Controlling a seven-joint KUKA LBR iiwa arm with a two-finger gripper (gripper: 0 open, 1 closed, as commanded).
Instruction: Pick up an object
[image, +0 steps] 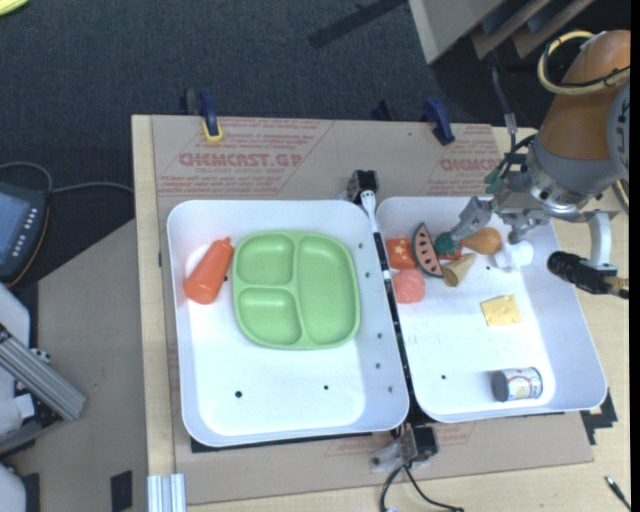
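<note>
Dark carpet surrounds a cardboard-topped bench (300, 150) printed with red lettering and held by two blue clamps at its far edge. Two shallow white bins sit side by side on it.

In the left bin (280, 400) there are two things: one orange carrot-shaped toy (208, 271) lying near the left wall, and one green divided plate (297, 288) with three compartments just to its right, the two close but apart.

In the right bin (560, 350) I count seven loose pieces. At its far left corner sit one red block (400, 252) and, just in front of it, one pink rounded piece (409, 287). Beside them stands one watermelon slice (428, 250), red with dark seeds and a green rind. Next comes one tan cone (460, 268), then one orange-brown rounded toy (484, 240) at the far side. One yellow wedge like cheese (500, 311) lies alone mid-bin, and one small can (516, 384) lies on its side near the front wall.

One grey arm with an orange band enters from the right, and its gripper (487, 225) hangs over the far part of the right bin. The orange-brown toy lies right under the fingers, touching or nearly so; the cone and watermelon slice sit just left of it. Whether the fingers are spread or closed cannot be told, and nothing is clearly held between them.
</note>
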